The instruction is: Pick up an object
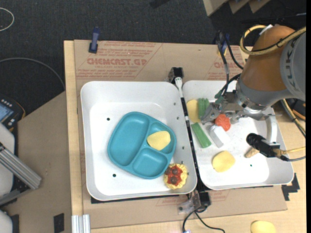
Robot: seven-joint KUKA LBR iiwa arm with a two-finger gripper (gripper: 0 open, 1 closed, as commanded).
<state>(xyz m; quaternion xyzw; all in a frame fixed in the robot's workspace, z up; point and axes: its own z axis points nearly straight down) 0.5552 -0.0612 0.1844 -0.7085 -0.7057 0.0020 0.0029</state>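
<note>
Your gripper [219, 116] is down in the right bin [279, 176], at the red piece [223, 122]. You cannot tell whether the fingers have closed; confirm before lifting.

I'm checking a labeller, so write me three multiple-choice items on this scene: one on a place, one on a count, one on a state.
1. Where is the blue tray?
A. left bin
B. right bin
C. floor

2. How many sections has the tray?
A. one
B. three
C. six

3. The yellow piece on the tray is
A. lying in a section
B. hanging from the gripper
C. under the tray

Answers: 1 A, it lies in the left bin. 2 B, ridges split it into three. 3 A, it rests in the right-hand section.
</note>
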